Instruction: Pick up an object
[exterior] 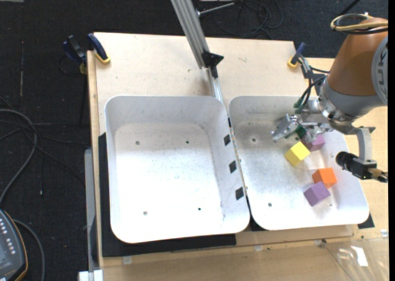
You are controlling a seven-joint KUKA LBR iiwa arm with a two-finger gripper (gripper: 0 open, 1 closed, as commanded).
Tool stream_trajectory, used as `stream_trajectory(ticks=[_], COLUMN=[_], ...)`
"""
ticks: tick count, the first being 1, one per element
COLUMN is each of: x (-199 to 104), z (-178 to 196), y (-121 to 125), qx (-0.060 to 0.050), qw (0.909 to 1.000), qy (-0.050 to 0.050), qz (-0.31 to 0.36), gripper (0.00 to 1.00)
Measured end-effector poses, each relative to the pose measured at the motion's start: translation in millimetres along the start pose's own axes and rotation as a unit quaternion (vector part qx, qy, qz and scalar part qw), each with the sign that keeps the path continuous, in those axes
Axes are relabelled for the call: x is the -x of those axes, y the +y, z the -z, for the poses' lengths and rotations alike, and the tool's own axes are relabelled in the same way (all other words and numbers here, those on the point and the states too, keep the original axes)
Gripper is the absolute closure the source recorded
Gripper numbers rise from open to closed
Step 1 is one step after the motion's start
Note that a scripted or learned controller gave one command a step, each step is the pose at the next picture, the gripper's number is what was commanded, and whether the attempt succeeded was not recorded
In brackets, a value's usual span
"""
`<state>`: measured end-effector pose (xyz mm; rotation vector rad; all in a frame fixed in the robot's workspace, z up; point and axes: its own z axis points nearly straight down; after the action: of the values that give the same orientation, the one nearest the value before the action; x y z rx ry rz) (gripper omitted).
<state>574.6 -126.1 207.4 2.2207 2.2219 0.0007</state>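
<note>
Camera view puts the gripper (290, 128) low over the right bin (259, 209), its metal fingers pointing toward the bin's middle; how far they are spread I cannot tell, and nothing is visibly held between them. Just below and beside the gripper lies a yellow block (297, 153), with a pale purple block (317, 142) close behind it, partly tucked under the wrist. Farther off sit an orange block (325, 176) and a purple block (317, 194). By my reading, the pick is not yet made: closing on a block and lifting remain.
</note>
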Motion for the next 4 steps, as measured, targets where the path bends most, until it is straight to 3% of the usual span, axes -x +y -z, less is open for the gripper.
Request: stream_trajectory(ticks=[1,2,3,4], x=[45,55,58,64], z=[-80,-91,-93,-95], y=[-2,51,73,71], qx=[0.007,0.01,0.012,0.011], qw=[1.0,0.9999,0.9999,0.9999], qy=[-0.002,-0.003,-0.002,-0.001], qz=[0.001,0.001,0.002,0.005], gripper=[0.0,0.0,0.0,0.0])
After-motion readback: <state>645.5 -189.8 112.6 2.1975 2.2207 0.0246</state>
